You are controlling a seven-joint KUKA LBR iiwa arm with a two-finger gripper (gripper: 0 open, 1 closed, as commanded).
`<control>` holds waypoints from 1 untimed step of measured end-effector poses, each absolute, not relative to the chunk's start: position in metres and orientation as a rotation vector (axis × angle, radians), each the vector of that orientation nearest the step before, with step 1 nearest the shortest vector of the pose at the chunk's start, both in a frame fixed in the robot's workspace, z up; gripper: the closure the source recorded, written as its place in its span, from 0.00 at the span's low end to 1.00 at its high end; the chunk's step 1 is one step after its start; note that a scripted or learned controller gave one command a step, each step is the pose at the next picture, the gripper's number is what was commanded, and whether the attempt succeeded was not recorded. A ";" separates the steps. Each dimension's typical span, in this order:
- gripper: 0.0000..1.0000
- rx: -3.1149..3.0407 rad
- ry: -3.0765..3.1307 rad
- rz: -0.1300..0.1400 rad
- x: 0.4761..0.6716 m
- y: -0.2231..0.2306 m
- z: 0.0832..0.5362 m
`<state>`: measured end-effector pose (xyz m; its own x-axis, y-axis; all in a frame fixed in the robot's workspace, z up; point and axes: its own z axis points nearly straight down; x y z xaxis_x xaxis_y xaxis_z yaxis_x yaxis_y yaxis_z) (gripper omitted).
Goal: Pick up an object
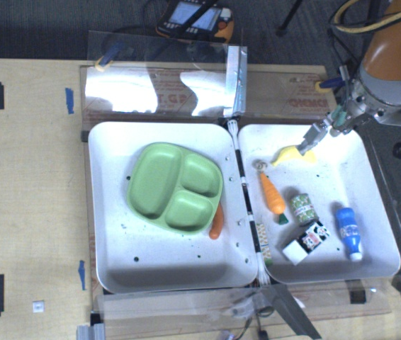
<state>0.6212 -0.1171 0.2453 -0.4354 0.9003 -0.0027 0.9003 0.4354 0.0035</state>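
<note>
Since the hand [308, 142] sits low over the right bin's [377, 183] far edge, tip touching the yellow object [288, 154], that's the likely target. Can't tell if the hand is open or closed. The object lies just to the hand's bin-centre side, long axis running roughly along the far edge, slightly tilted; which end leads isn't clear.

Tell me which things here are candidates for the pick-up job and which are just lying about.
Part of the job:
pincer, low in the right bin
yellow object right at its tip
carrot
green-patterned can
blue bottle
black and white carton

Just lying about:
green divided plate in the left bin
orange piece at the plate's edge
handheld controller behind the bench
</note>
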 end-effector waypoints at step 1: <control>0.00 1.651 2.670 0.002 0.574 -0.132 0.095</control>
<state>0.5738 -0.1316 0.0950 -0.4468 0.8946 -0.0014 0.8946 0.4468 0.0021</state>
